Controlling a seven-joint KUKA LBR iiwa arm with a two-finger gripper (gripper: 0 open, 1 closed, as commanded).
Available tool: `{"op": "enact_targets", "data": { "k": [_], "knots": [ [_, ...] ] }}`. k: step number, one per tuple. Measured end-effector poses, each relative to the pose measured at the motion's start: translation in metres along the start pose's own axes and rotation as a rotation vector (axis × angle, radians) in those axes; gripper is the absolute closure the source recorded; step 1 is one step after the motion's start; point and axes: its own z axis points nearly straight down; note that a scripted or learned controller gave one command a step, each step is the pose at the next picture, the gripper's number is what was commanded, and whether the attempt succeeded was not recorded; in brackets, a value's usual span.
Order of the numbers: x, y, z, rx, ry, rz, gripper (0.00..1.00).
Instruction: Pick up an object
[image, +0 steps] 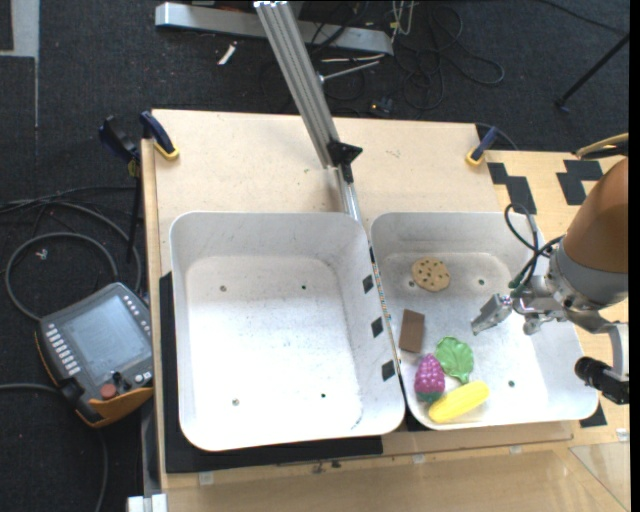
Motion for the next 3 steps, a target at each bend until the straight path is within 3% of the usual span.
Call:
{"op": "enact_targets", "data": {
  "k": [1,2,3],
  "knots": [
    [0.001,-0.001,0.054,-0.001,0.001,-0.001,0.00],
    [0.000,0.001,0.041,-0.006,-0.001,-0.001,1.00],
    [-0.001,0.002,-0.023,-0.012,-0.004,-0.004,1.00]
  ]
}}
